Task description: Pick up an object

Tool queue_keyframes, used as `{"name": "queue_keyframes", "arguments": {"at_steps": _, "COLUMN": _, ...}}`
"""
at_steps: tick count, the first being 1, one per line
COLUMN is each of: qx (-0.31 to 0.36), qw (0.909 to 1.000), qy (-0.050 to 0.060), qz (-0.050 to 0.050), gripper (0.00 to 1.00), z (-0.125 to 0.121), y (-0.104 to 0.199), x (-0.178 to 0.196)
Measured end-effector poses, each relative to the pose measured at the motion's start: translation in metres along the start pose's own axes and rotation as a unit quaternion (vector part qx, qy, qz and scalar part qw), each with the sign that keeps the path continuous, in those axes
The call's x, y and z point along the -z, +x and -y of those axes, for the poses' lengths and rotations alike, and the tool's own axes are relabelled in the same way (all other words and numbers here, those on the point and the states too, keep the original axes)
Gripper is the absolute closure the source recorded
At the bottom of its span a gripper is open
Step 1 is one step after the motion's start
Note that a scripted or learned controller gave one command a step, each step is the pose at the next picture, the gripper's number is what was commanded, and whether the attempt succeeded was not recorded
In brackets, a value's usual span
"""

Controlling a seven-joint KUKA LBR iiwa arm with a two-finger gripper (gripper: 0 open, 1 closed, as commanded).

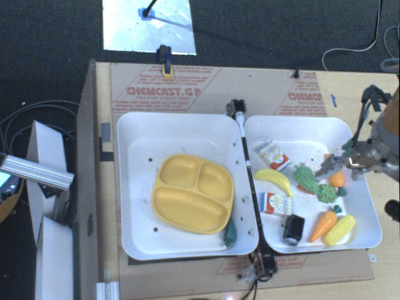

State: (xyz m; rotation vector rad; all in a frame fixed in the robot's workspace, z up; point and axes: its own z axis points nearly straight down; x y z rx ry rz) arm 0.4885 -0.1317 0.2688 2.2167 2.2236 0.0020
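Observation:
The right bin [312, 135] holds several toy foods. These are a small white carton [273, 155], a yellow banana [275, 180], green broccoli [315, 185], a small orange ball [337, 180], a carrot [322, 225] and a yellow corn cob [339, 229]. A red-and-blue printed box [275, 203] and a black block [292, 229] lie near the bin's front. My gripper [331, 165] reaches in from the right, low over the bin's right half. It sits just above the orange ball and right of the broccoli.
The left bin [134, 167] holds a yellow divided plate [192, 193], with a dark green item [230, 231] at its front right corner. A black clamp [237, 109] sits on the ridge between the bins. Cables run along the right side.

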Motion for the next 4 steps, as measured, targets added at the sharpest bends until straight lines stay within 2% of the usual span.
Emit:
{"name": "queue_keyframes", "arguments": {"at_steps": 1, "qx": 0.002, "qw": 1.0000, "qy": 0.002, "qz": -0.001, "gripper": 0.00, "z": -0.069, "y": 0.012, "x": -0.146}}
{"name": "queue_keyframes", "arguments": {"at_steps": 2, "qx": 0.002, "qw": 1.0000, "qy": -0.005, "qz": 0.001, "gripper": 0.00, "z": -0.082, "y": 0.037, "x": -0.183}}
{"name": "queue_keyframes", "arguments": {"at_steps": 3, "qx": 0.000, "qw": 1.0000, "qy": -0.001, "qz": 0.000, "gripper": 1.00, "z": -0.080, "y": 0.036, "x": -0.174}}
{"name": "queue_keyframes", "arguments": {"at_steps": 4, "qx": 0.004, "qw": 1.0000, "qy": -0.002, "qz": -0.001, "gripper": 1.00, "z": -0.051, "y": 0.103, "x": -0.052}}
